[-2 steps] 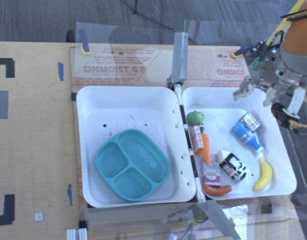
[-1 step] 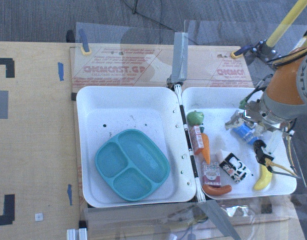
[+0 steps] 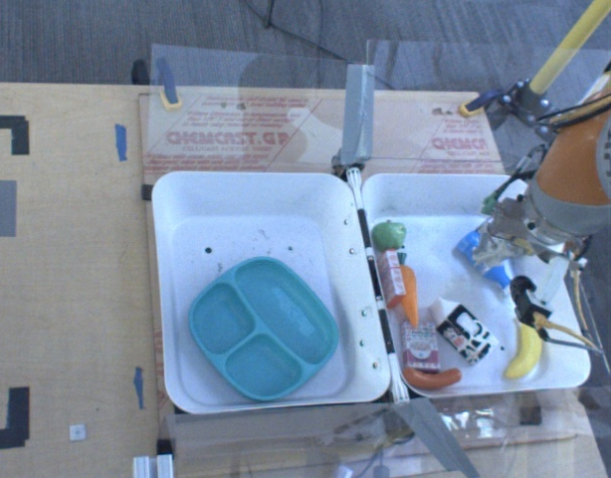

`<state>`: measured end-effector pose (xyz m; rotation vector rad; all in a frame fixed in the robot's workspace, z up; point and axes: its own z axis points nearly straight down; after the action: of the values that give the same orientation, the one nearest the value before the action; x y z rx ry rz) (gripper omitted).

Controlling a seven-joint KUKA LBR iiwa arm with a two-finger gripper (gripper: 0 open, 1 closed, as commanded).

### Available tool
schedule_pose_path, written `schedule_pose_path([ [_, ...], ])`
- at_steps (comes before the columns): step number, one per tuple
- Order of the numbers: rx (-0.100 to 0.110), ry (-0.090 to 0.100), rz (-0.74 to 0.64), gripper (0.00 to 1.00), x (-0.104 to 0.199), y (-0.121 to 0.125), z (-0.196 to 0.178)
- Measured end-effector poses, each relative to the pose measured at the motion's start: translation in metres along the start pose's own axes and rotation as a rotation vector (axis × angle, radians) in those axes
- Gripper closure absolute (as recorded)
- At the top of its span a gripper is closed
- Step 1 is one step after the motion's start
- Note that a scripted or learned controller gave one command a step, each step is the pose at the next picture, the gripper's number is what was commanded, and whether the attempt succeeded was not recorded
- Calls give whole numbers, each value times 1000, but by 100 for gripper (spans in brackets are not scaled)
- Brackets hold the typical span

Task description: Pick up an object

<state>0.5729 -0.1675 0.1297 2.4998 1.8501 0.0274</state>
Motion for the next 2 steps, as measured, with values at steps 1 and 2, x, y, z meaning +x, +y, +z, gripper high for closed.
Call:
schedule_pose_path([
  [1, 1, 0, 0, 0, 0, 0, 0],
  [2, 29, 4, -5, 0, -1, 26, 43],
])
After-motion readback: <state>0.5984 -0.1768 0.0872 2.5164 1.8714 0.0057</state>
